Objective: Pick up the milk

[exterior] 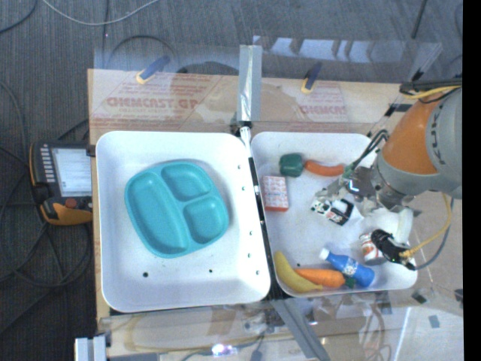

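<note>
The milk (274, 192) is a small red and white carton lying flat at the left side of the right bin (391, 145), close to the divider. My gripper (334, 206) hangs low over the middle of that bin, a short way to the right of the carton and apart from it. The grey arm with its orange band (409, 145) comes in from the right above the bin's far right corner. Nothing shows as held.
A green piece with an orange carrot (325, 168) lies behind the gripper. A banana (293, 275), another carrot (325, 277), a blue bottle (349, 268) and a small white and red can (368, 247) sit along the front. The left bin holds a teal divided plate (176, 207).
</note>
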Controlling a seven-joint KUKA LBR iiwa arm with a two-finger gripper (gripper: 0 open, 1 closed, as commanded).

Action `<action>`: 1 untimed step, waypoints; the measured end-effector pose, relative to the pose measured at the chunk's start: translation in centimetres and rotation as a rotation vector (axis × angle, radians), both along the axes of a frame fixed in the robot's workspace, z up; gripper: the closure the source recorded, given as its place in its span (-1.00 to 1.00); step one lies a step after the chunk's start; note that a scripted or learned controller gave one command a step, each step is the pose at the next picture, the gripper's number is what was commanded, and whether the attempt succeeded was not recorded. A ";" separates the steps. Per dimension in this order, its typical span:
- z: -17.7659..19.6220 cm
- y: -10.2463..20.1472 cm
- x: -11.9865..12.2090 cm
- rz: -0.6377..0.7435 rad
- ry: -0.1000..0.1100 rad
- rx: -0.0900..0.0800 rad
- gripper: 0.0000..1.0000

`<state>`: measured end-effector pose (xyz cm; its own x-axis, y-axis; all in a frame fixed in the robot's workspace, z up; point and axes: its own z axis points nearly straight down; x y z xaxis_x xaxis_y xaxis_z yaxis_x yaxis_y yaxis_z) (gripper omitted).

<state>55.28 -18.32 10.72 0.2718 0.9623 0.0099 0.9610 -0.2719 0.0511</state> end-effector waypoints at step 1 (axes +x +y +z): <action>1.5 -0.6 0.1 -0.003 -0.007 -0.012 1.00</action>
